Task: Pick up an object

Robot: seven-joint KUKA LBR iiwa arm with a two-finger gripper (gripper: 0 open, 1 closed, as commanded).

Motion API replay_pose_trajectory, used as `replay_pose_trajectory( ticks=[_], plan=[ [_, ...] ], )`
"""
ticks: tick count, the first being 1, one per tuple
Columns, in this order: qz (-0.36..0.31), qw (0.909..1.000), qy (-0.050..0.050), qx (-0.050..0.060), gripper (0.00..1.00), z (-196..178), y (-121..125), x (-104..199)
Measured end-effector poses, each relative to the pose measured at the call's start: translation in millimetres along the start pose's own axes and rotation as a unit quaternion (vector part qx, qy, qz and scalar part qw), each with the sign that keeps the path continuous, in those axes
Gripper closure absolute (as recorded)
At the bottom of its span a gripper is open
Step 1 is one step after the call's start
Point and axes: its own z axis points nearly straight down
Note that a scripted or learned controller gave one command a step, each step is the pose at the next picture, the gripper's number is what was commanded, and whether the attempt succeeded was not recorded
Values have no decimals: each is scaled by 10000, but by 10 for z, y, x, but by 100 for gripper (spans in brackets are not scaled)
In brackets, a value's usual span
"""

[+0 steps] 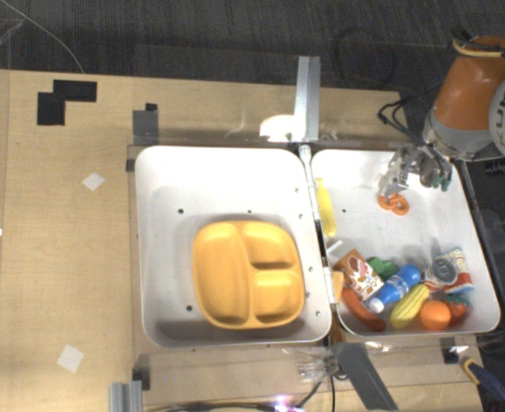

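My gripper (pixel 414 172) hangs over the far part of the right bin (pixel 484 256), below the arm's orange band. A small orange ring-shaped piece (pixel 395 203) lies just under its left tip, on or close to the bin floor; whether they touch is unclear. At the bin's near end a pile holds a brown and red carton (pixel 358 274), a blue bottle (pixel 391 287), a yellow corn-like piece (pixel 410 304), an orange ball (pixel 435 314) and a small can (pixel 446 269). A yellow stick-shaped item (pixel 324 206) lies along the bin's left wall.
The left bin (pixel 162 196) holds a yellow divided plate (pixel 248 273) near its front right. A metal post (pixel 307 101) rises behind the divider between the bins. Wooden bench surrounds both bins, with cables at the far right.
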Motion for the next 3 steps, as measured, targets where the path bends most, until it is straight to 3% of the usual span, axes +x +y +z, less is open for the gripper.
replay_pose_trajectory(
  ticks=[1, 2, 3],
  plan=[
    [119, 9999, 31, -5, 100, 248, 202, 199],
    [120, 9999, 66, 0, 0, 260, 196, 214],
    [1637, 9864, 116, 20, 0, 262, -65, 126]
  ],
)
